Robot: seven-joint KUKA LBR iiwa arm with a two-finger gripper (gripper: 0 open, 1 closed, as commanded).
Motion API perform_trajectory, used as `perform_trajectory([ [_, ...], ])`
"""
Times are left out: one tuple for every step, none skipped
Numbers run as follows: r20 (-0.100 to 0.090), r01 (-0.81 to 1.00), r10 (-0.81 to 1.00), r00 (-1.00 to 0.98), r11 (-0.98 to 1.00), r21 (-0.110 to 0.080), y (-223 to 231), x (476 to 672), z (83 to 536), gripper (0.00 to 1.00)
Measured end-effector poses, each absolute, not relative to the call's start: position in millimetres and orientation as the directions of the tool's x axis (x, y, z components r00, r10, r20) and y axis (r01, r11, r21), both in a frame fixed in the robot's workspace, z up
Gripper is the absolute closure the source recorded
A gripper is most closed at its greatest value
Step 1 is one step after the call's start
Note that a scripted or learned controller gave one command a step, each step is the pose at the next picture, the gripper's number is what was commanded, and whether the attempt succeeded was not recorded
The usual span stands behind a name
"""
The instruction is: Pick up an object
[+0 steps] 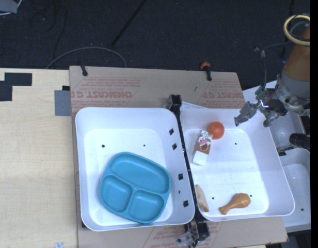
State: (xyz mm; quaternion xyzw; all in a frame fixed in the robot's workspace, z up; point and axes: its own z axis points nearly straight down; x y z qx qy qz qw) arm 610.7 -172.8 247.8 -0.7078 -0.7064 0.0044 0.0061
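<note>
Tomato [216,129] sits nearest the open, empty tool [257,112] over the right bin's [283,190] far corner, so descend straight, fingers straddling it, clear of the carton [202,147].

The pale wooden bench [30,154] carries a cardboard sheet [148,89]. On the sheet sit two white bins side by side, the left bin [92,125] and the right bin [262,164], their rims touching.

Right bin [283,190]: centre and right side open. Ball [216,129] and carton [203,147] crowd upper left, touching or nearly. Drumstick [235,203] and bread [201,198] line front wall. Left bin [89,138]: tray [134,187] fills front, back strip free.
</note>
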Motion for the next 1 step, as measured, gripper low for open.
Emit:
perform_trajectory([
  [0.001, 1.000, 1.000, 0.000, 0.000, -0.003, -172.5, 612.7, 256.3, 0.00],
])
